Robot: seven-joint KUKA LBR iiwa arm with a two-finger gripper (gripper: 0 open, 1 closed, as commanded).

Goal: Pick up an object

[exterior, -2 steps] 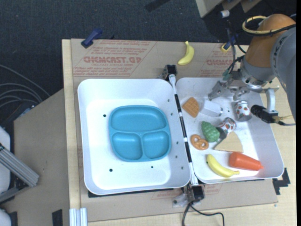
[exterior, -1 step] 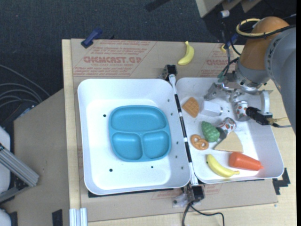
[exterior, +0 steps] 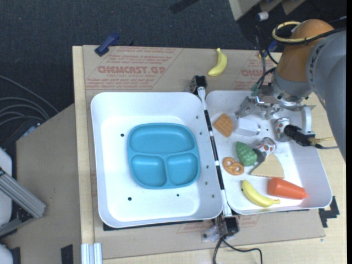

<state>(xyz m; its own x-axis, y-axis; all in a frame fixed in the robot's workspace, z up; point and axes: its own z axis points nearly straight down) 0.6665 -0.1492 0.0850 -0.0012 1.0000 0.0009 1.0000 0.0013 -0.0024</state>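
- Orange and yellow toy foods fill the right bin (exterior: 316, 164): a carrot (exterior: 286, 188) at its near edge, a banana (exterior: 257, 194) left of it, a pale cheese wedge (exterior: 268, 169) just behind them.
- A pretzel (exterior: 232, 166), a green vegetable (exterior: 246, 153) and a waffle-like cracker (exterior: 224, 124) lie by the bin's left wall.
- The gripper (exterior: 263, 111) hangs low over the bin's far part, the grey arm (exterior: 316, 59) leaning in from the right; whether it is open or closed cannot be told.
- The left bin (exterior: 107, 164) bears a blue divided plate (exterior: 163, 154).
- A second banana (exterior: 218, 64) lies on the bench behind the bins.

Grey arm (exterior: 330, 65) with orange band (exterior: 300, 51), yellow cable loop (exterior: 283, 31), metallic wrist hardware
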